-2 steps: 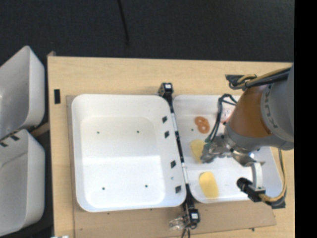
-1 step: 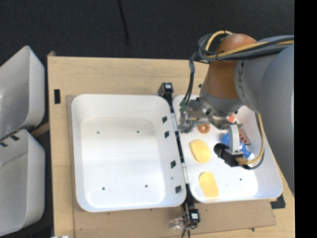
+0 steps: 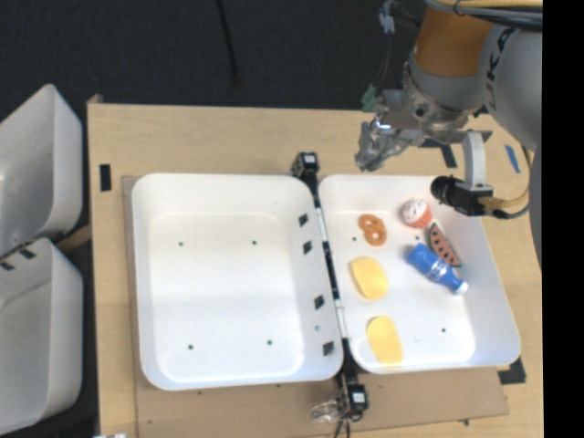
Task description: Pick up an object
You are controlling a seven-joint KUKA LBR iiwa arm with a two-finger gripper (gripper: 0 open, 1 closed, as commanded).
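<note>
Overhead slanted view of a wooden desk (image 3: 228, 140) bearing 2 shallow white bins side by side. The left bin (image 3: 146, 245) shows bare floor. The right bin (image 3: 493, 327) holds 6 objects: an orange pretzel-like ring (image 3: 371, 229) near its upper left, a small round red-and-white item (image 3: 415, 213) just right of the ring, a dark slice with a red edge (image 3: 443, 245) lying against a blue bottle (image 3: 434, 268) toward the right wall, and 2 yellow pieces, an upper one (image 3: 369, 277) near the bin's middle left and a lower one (image 3: 384, 338) near the front wall. The grey arm with its orange band (image 3: 470, 26) enters from the upper right. The hand (image 3: 376, 150) hangs above the desk just beyond the right bin's far left corner, apart from all objects; whether its fingers are apart or together cannot be told from this angle, and nothing is seen between them. A black fitting (image 3: 461, 195) on the arm overlaps the bin's far right rim. White shapes (image 3: 36, 245) stand left of the desk
</note>
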